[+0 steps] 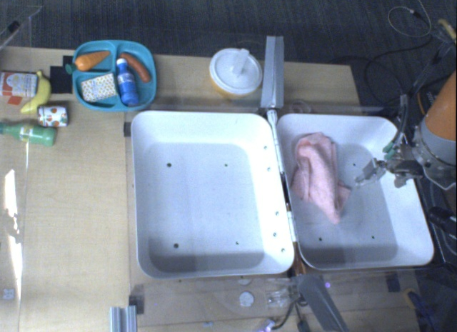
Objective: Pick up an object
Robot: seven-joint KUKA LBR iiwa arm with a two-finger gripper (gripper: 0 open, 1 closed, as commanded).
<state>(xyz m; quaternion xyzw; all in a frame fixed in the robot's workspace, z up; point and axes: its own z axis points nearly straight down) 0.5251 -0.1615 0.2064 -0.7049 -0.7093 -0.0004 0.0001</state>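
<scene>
A crumpled pink cloth (318, 173) lies in the left half of the right bin (400, 248), close to the divider between the two bins. My gripper (373, 170) hangs over the right side of that same bin, a short way to the right of the cloth and apart from it. Nothing can be seen held in it. The arm, with its orange band, enters from the right edge.
The left bin (203, 195) sits beside the right one. Behind the bins stand a yellow lidded tub (235, 72) and a blue divided tray (114, 75) with toy food. A banana, a can and a green bottle (28, 133) lie at the far left.
</scene>
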